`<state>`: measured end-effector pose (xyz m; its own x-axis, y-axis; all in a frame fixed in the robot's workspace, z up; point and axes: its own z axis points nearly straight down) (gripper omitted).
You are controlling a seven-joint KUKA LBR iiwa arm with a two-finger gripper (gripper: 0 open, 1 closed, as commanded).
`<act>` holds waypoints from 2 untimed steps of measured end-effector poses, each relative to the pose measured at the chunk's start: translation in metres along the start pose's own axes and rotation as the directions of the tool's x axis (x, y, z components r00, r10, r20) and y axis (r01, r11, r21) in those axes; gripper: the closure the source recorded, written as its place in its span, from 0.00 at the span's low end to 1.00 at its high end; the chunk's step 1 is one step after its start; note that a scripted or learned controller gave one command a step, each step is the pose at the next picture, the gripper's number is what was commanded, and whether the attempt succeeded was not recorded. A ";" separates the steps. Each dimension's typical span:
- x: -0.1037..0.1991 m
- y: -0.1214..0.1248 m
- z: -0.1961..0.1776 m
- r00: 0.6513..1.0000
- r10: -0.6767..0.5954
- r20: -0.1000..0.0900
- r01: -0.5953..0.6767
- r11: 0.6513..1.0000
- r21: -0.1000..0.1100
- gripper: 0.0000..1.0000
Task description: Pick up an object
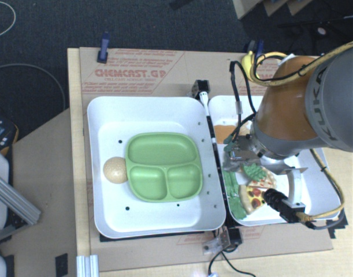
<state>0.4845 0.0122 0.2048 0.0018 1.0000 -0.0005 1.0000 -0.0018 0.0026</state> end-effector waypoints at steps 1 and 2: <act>0.000 0.001 -0.010 1.000 0.000 0.000 0.000 1.000 -0.002 1.00; 0.050 -0.005 -0.030 1.000 -0.007 -0.001 0.007 1.000 -0.001 1.00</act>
